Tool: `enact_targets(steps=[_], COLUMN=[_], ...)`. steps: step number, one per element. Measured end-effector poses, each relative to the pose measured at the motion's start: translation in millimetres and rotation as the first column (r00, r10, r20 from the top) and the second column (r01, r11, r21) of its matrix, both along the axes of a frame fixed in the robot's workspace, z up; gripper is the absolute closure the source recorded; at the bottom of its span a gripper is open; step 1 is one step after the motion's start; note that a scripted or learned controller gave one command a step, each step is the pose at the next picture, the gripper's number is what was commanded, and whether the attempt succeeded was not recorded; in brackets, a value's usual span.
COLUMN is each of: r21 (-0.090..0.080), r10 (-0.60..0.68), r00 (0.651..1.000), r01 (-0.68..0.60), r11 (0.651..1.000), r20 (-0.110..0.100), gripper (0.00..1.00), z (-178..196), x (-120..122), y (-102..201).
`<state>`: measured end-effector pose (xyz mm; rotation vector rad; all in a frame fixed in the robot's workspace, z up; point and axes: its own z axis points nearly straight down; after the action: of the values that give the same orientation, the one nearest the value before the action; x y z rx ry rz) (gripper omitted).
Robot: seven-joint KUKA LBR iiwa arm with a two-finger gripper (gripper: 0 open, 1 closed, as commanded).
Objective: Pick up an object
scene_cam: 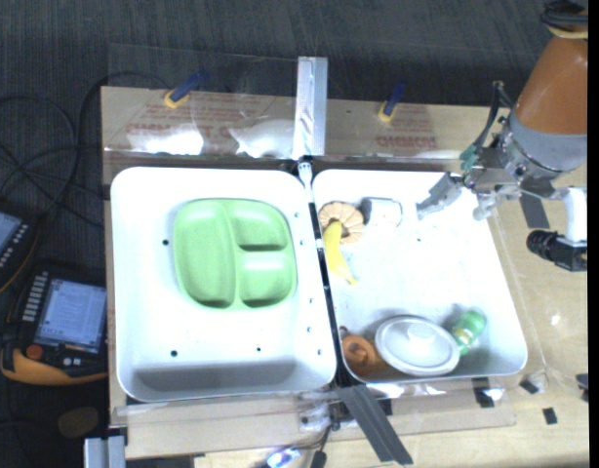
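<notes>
Wooden bench carries left bin, right bin, side by side, touching.

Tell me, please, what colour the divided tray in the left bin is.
The divided tray is light green, plain with no pattern, seen clearly in the camera view.

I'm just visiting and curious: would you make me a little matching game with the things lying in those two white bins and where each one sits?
Things:
1. green tray
2. banana
3. white bowl
4. pincer

Places:
A. near edge of the right bin
B. over the right bin's far part
C. left bin
D. right bin, beside the divider

Pairs: 1-C, 2-D, 3-A, 4-B
</notes>
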<state>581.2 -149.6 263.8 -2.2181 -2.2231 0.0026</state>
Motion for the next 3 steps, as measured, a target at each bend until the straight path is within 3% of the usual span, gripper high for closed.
enact_targets(steps=[1, 2, 3], r21=[-0.001, -0.005, -0.002], r10=[0.135, 0.284, 0.418], r00=[0.991, 0.959, 0.909], r01=[-0.135, -0.284, -0.418], r11=[0.991, 0.959, 0.909], r20=[0.0, 0.014, 0.002], gripper=[0.0, 0.0, 0.0], z=[-90, -156, -79], x=[77, 90, 73], y=[30, 33, 58])
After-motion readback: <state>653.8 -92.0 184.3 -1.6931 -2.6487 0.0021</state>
